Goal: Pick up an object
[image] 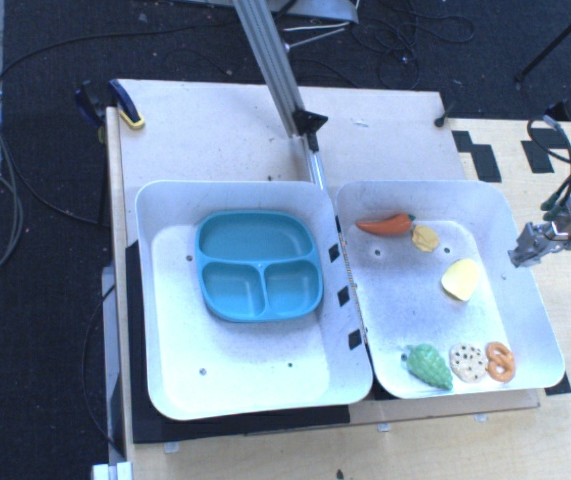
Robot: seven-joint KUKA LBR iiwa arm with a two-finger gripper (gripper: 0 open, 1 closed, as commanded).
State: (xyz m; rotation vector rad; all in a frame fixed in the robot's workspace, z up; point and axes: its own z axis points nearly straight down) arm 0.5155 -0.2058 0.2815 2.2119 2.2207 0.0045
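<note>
You have a pale wooden bench (265, 128) on a dark floor strewn with black cables, and a metal pole (270, 48) slants down from the top to the gap between the two bins. The left bin (165, 368) holds a blue divided tray (260, 265) near its middle, with bare white floor around it. The right bin (485, 203) carries the pickable things: a carrot (385, 225) and a small yellow piece (425, 237) toward the far wall, a yellow wedge (462, 279) right of center, and along the near rim a green piece (429, 365), a cookie (468, 362) and a pretzel (500, 361) in a row. The bin's middle is open. The gripper (530, 245) sits over the right rim, apart from every item — you cannot tell how its jaws stand.
</note>
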